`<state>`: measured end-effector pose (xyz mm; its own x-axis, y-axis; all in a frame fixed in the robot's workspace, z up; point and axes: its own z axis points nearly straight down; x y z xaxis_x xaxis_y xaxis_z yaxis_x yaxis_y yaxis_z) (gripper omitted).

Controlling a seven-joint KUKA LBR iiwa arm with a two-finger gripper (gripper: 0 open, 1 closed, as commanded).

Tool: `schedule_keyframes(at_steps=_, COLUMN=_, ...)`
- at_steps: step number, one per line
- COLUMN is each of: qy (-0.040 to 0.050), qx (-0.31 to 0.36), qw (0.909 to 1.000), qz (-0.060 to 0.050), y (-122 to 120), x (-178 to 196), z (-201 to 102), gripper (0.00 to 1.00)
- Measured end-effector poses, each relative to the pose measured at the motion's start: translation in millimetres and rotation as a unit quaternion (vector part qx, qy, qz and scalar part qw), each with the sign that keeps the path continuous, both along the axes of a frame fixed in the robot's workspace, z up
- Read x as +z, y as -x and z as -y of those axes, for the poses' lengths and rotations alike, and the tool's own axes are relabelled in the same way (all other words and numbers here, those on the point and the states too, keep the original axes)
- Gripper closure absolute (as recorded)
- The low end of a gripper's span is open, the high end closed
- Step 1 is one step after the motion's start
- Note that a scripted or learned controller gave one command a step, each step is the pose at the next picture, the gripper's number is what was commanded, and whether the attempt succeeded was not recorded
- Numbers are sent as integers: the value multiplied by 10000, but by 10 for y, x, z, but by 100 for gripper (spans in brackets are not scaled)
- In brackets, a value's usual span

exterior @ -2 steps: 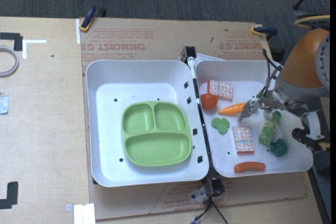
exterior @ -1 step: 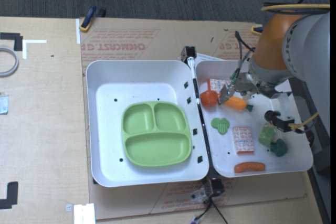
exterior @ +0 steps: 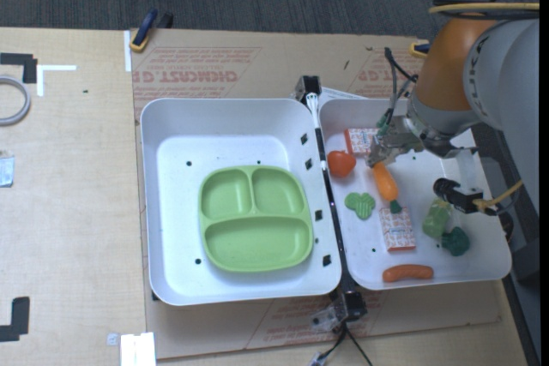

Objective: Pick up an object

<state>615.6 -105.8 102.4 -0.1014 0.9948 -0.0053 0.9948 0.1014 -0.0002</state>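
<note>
Camera view, from above the bench: the arm (exterior: 480, 73) reached in from the right, its gripper (exterior: 383, 152) low over the right bin (exterior: 489, 261). Whether the fingers were open or shut could not be told, and nothing could be seen between them. A carrot (exterior: 385, 182) lay just below the gripper, tilted, with a tomato (exterior: 340, 163) to its left near the divider. Around them sat a green leaf (exterior: 361, 204), a patterned box (exterior: 397, 228), a sausage (exterior: 407, 273) by the near wall, and green vegetables (exterior: 446, 229) at right. A second patterned box (exterior: 360, 140) lay beside the gripper. In the left bin (exterior: 163, 141) rested a green divided plate (exterior: 255, 219).
</note>
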Motion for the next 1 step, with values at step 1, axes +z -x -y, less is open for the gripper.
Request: schedule_keyframes(at_steps=1, qy=-25, qx=-453, qw=9990, qz=-5, y=659, x=897, z=-541, gripper=100)
